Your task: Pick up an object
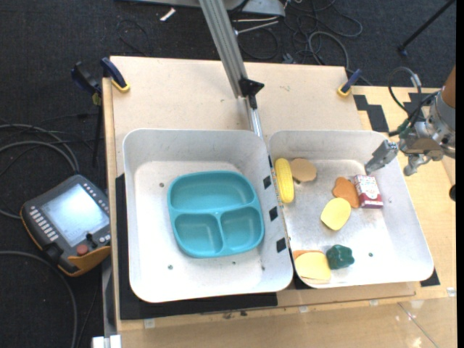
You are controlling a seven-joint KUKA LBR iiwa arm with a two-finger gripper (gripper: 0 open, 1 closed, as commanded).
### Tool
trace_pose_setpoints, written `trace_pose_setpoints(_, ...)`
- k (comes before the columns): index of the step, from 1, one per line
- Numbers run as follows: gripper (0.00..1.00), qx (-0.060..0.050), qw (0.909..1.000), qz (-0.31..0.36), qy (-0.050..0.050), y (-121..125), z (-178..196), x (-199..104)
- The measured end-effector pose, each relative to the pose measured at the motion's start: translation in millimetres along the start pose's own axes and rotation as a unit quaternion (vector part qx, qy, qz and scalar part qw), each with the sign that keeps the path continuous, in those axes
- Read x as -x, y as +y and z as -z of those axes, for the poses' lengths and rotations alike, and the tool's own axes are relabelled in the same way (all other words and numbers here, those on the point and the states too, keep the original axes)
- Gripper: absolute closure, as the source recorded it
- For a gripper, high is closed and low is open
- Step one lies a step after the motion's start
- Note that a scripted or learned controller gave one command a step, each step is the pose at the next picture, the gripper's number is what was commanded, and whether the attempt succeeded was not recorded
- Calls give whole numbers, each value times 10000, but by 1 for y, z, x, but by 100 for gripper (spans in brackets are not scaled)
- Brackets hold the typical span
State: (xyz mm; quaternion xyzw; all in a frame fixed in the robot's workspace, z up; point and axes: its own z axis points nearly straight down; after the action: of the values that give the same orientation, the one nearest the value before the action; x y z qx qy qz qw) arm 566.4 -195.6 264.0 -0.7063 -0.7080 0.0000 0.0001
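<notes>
on the table (188, 93) sit two white bins side by side. the left bin (145, 267) holds a teal divided plate (216, 213). the right bin (406, 259) holds a yellow corn cob (284, 180), a tan piece (304, 170), an orange piece (345, 190), a small red-and-white carton (368, 191), a yellow oval (336, 214), a green piece (339, 256) and a yellow-orange slice (312, 265). the gripper (397, 160) hangs over the right bin's far right rim, fingers (379, 157) spread, nothing between them.

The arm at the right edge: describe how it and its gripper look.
The grey metal arm shows an orange patch at the frame's edge, above the wrist. A dark cable loops beside it. Its two-finger gripper is pale grey metal, with slim, angular fingers.
</notes>
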Motion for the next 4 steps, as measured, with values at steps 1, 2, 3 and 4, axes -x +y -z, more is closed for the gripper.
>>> trace_pose_setpoints(1,0,-1,10000,1,-1,0,0,0)
trace_pose_setpoints(2,0,-30,10000,-8,6,1,-64,-3)
trace_pose_setpoints(3,0,-24,10000,-6,6,-1,-109,-10)
trace_pose_setpoints(4,0,22,10000,-10,-20,1,-159,-9)
